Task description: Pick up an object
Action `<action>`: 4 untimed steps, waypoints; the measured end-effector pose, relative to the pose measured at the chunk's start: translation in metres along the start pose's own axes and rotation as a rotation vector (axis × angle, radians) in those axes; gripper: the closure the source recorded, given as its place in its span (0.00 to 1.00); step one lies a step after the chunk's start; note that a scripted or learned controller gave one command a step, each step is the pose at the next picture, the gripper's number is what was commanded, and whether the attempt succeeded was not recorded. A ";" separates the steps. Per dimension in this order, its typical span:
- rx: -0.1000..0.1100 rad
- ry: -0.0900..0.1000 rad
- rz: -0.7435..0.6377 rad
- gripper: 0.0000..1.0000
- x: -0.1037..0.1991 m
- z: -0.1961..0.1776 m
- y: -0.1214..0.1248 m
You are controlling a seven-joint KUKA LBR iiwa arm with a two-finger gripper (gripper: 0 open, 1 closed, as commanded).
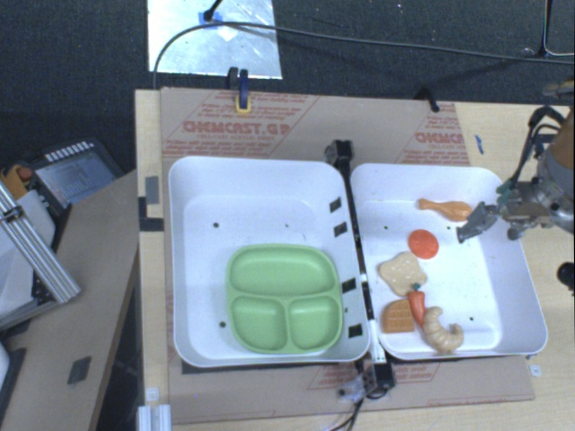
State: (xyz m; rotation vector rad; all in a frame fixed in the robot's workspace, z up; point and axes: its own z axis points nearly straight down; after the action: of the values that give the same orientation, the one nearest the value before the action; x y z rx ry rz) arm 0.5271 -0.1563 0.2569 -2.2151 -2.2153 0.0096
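Note:
The right bin (517, 308) holds several toy foods. An orange drumstick (445, 208) lies near its back, with a red-orange round piece (423, 243) in front of it. Closer to me lie a pale bread slice (401, 272), a small carrot (416, 303), an orange-brown block (395, 317) and a beige curled piece (442, 332). My gripper (490, 230) hangs over the right bin's right side, just right of the drumstick and the round piece. Its fingers stand apart with nothing between them.
A green three-part plate (284, 297) lies in the front of the left bin (193, 241). A black divider clip strip (352, 241) runs between the bins. Cardboard (269, 124) lies under both, and cables cross the dark floor behind.

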 end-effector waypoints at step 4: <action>-0.009 -0.001 -0.001 0.00 0.007 0.152 0.007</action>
State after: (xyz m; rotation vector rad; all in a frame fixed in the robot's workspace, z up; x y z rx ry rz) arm 0.5322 -0.1493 0.1052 -2.2189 -2.2210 0.0008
